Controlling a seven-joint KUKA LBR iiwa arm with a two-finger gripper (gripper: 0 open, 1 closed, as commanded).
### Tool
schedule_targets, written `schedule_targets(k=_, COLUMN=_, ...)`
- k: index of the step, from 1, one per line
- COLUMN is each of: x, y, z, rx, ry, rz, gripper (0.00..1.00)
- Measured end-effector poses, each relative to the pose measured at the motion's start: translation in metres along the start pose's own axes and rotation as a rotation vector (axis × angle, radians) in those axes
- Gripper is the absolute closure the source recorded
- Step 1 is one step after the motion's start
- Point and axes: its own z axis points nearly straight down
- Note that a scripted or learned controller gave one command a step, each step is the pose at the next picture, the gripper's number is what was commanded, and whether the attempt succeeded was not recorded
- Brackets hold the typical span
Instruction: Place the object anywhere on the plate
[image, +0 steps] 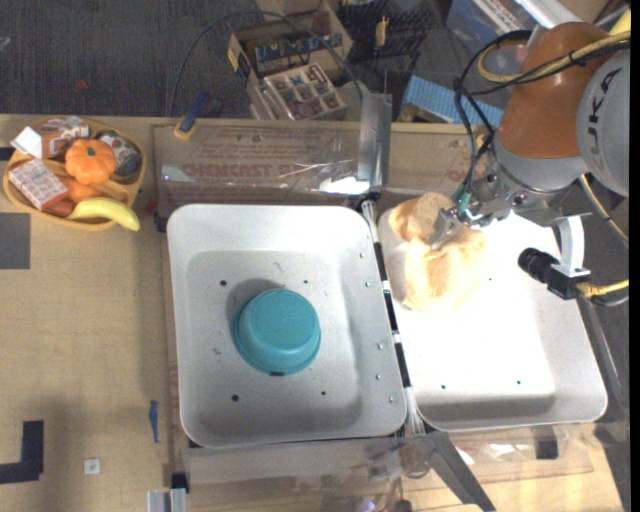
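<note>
One gripper over right bin's far-left corner, touching bread-like object; jaws' state unclear. Teal plate mid left bin.

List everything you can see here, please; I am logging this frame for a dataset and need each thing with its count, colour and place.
Bins: two, white, side by side on the bench.
Plate: one, teal, round, middle of the left bin.
Object: one, pale tan and cream, soft-looking, upper left corner of the right bin, under the gripper.
Basket: one, yellow, upper left of the bench, holding an orange pumpkin-like item, a yellow banana and small boxes.
Arm: one, grey with orange band, reaching in from the right.
Gripper: one, down at the object's top edge.
</note>
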Motion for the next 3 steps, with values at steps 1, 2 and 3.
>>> schedule_targets(k=1, x=0.051, y=-0.009, z=0.007, rx=0.001, ry=0.002, rz=-0.398, gripper=1.0)
schedule_targets(k=2, x=0.1, y=-0.017, z=0.001, rx=-0.001, ry=0.002, rz=-0.795, gripper=1.0)
schedule_targets(k=3, x=0.15, y=-0.015, z=-0.009, rx=-0.003, ry=0.002, rz=-1.19, gripper=1.0)
